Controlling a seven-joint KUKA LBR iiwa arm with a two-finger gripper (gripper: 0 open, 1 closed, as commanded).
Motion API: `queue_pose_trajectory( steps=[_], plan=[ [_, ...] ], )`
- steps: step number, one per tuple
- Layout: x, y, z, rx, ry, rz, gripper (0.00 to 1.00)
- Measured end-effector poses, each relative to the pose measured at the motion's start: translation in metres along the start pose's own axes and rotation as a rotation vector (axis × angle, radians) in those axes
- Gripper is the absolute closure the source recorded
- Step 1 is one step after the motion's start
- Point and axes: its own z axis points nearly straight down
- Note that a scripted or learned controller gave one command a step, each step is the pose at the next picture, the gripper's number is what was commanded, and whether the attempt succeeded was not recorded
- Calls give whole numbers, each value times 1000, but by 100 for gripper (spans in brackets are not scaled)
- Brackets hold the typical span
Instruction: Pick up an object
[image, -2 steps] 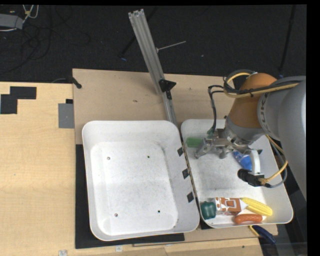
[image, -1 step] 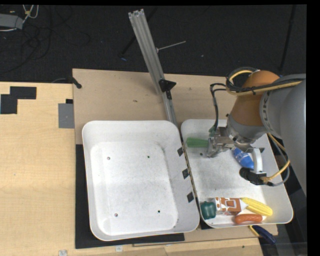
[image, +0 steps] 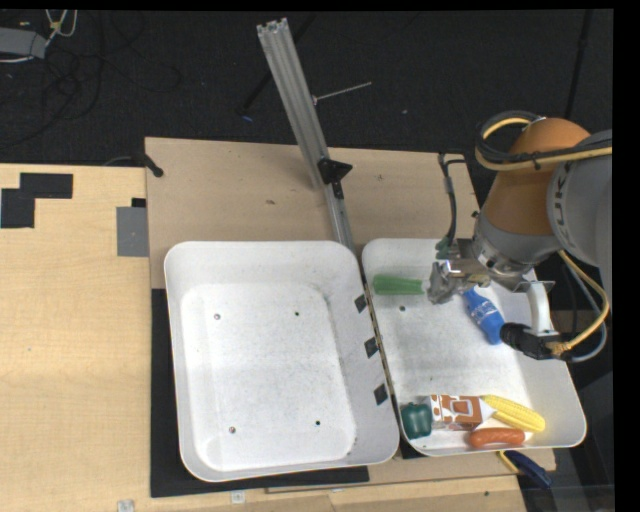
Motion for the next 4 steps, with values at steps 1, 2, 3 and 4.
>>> queue_pose_trajectory(
  steps=[1, 2, 3, 4],
  plan=[
    [4, -3, -61, -2, 0, -7, 100],
    [3, -2, -104, -1, 0, -7, 100],
    [52, -26, -95, 7, 3, -10, 100],
    [98, -36, -81, 8, 2, -9, 100]
  ],
)
